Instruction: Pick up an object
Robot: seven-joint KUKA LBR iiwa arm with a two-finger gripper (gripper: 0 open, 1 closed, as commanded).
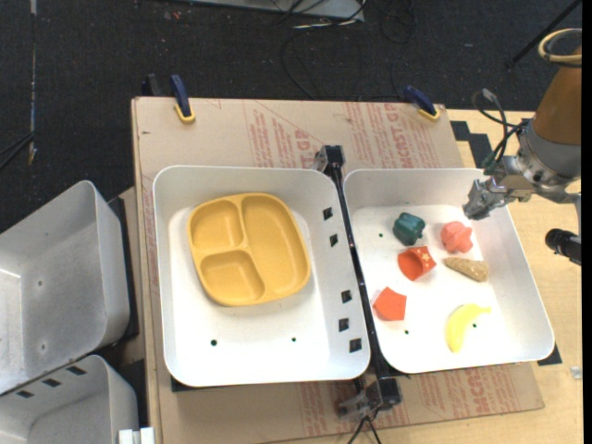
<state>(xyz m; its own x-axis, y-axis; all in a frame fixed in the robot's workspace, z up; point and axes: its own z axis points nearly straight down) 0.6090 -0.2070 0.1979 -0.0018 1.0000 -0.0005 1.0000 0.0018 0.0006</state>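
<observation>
Your end effector (481,203), state can't tell, hovers right of centre by the pink toy (456,237): looks light, rigid, slick, so pinch its middle.

Faint red mirrored print runs across the cardboard sheet (277,123) beneath the bins; none can be read.
</observation>
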